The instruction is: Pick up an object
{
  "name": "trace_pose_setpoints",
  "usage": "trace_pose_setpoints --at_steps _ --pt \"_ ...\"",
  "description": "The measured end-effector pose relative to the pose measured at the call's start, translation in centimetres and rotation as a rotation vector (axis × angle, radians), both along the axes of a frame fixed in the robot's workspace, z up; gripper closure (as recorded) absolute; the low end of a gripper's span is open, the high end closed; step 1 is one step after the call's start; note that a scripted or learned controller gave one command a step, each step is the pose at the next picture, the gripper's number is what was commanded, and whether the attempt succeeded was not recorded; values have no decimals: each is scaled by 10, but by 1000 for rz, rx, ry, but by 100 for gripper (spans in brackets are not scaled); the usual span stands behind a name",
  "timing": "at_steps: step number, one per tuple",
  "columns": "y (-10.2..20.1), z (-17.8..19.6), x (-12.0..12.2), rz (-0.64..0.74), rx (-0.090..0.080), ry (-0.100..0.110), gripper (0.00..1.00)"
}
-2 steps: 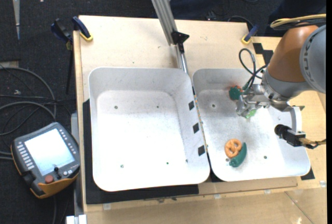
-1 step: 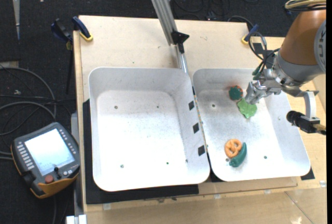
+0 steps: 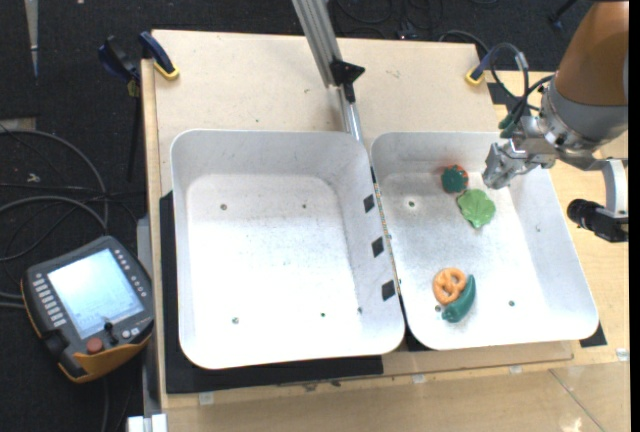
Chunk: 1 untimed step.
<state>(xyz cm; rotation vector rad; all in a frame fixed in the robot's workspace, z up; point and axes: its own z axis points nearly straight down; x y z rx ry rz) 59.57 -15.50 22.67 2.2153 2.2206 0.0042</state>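
The right bin [image 3: 545, 250] holds three small things. A dark green and orange piece [image 3: 454, 179] lies near its back. Just in front of it sits a light green lump [image 3: 477, 209]. Toward the front lie an orange pretzel shape [image 3: 449, 283] and a teal piece [image 3: 462, 302], touching each other. My gripper [image 3: 497, 177] hangs over the back right of this bin, a little right of the light green lump and the dark green piece. Nothing shows between its fingers.
The left bin [image 3: 200, 250] stands beside the right one. A slanted metal pole [image 3: 312, 10] crosses the back of the bench. A teach pendant [image 3: 85, 305] lies on the floor at the left. Yellow clamps [image 3: 165, 70] grip the bench's back corners.
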Motion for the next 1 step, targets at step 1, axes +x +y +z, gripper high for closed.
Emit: trace_pose_setpoints --at_steps 1 --pt "46 -5 9 5 3 5 100"
